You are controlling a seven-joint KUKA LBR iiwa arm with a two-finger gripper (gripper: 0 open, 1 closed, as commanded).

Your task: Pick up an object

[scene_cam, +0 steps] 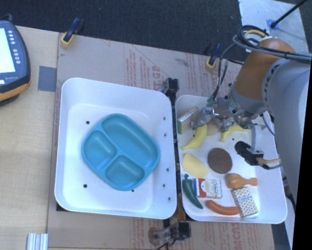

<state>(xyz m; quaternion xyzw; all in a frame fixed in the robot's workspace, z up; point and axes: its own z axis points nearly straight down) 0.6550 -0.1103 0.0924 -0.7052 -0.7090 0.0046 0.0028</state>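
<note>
My gripper (218, 116) hangs low over the far end of the right bin (271, 217). Just below and left of it lies a yellow banana (197, 138), and a second yellow piece (230, 131) lies just below and right. A small striped packet (186, 115) sits to the gripper's left against the bin wall. I see nothing held in the gripper.
Nearer in the right bin lie a brown disc (219, 160), a pale yellow lump (195, 165), a green pepper (189, 190), a small carton (210, 187), a sausage (223, 208), a drumstick (240, 181) and a cracker box (246, 202). The left bin (71, 140) holds a blue divided plate (121, 151).
</note>
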